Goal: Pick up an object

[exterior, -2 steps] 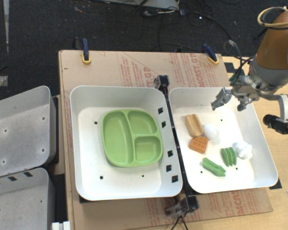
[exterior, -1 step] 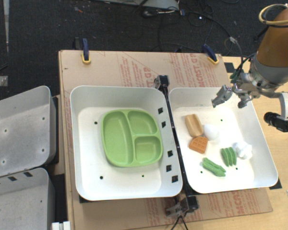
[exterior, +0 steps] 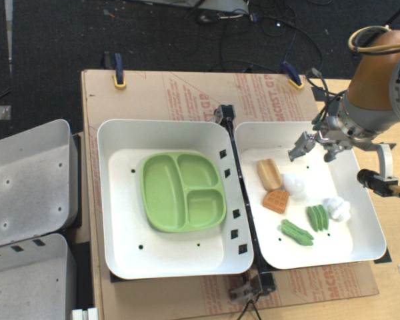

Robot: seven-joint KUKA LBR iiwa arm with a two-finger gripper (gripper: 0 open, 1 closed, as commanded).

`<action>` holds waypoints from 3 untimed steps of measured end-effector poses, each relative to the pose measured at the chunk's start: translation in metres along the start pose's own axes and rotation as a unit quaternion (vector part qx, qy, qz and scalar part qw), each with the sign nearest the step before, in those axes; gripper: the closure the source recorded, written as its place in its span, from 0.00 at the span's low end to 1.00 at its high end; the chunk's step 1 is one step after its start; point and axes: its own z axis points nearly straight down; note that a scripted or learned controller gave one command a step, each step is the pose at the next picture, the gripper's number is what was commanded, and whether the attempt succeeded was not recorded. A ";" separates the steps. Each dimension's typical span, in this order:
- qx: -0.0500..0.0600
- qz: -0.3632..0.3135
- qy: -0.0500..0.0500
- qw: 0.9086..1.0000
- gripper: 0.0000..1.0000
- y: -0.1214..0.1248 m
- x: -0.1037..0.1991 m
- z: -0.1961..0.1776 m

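The right bin (exterior: pixel 367 242) holds several toy foods: a tan bread loaf (exterior: pixel 269 174), an orange waffle piece (exterior: pixel 276 201), a white lump (exterior: pixel 294 182), a green ridged vegetable (exterior: pixel 318 217), a green pod (exterior: pixel 297 233) and a white piece (exterior: pixel 338 209). My gripper (exterior: pixel 315 148) hangs over the bin's back part, to the right of and behind the bread loaf. Its two fingers stand apart, open, with nothing between them.
The left bin (exterior: pixel 117 245) holds a green divided plate (exterior: pixel 184 191). A black divider with clips (exterior: pixel 236 179) runs between the bins. White panels (exterior: pixel 27 179) lie off the bench at left. Yellow clamps (exterior: pixel 119 80) grip the board's back edge.
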 end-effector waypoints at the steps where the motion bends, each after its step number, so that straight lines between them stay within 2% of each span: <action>1: 0.000 -0.002 0.000 1.000 0.00 0.009 0.005 0.056; 2: -0.001 -0.001 0.000 1.000 0.00 0.009 0.005 0.093; 3: -0.003 -0.001 -0.001 1.000 1.00 0.010 0.005 0.081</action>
